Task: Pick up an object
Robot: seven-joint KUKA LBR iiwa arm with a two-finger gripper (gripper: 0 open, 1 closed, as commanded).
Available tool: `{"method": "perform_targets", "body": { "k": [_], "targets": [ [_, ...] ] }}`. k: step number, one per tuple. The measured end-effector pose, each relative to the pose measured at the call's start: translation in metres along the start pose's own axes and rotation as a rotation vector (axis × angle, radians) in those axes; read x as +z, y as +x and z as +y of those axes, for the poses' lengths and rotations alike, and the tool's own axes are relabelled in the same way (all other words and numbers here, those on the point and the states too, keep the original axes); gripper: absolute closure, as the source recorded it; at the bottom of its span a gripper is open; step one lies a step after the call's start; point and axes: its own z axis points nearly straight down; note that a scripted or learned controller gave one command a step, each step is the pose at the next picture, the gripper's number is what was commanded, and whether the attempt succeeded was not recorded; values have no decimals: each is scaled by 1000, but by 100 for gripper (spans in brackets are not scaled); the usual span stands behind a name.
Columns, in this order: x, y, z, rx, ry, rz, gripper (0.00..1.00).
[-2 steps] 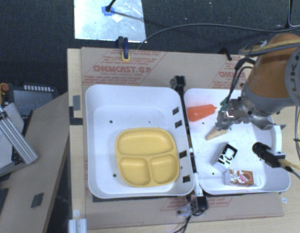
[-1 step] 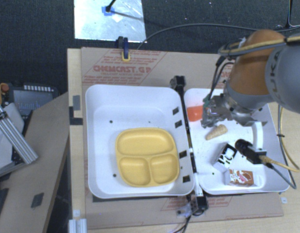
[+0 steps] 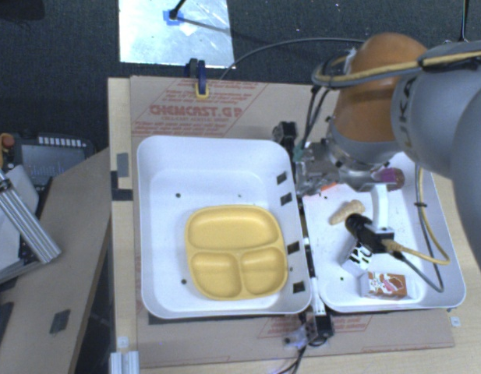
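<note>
Reaching into right bin (image 3: 447,283) | jaws state unclear | tan piece (image 3: 347,210), packet (image 3: 384,285) nearby | yellow tray (image 3: 236,252) in left bin (image 3: 209,170)

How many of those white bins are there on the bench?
2, side by side: the left bin holds a yellow tray; the right bin lies partly under the arm.

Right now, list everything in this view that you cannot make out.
- The purple object: camera view, mostly covered by the arm; its shape is unclear.
- The back of the right bin: camera view, hidden beneath the arm.
- The packet at that bin's front: camera view, print too small to read.
- The orange bit beside the arm: camera view, too small to identify.
</note>
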Motion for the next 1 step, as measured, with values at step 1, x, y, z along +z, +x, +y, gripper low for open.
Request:
{"method": "perform_targets", "body": {
  "k": [1],
  "targets": [
    [11, 45, 15, 1, 1, -1, 100]
  ]
}}
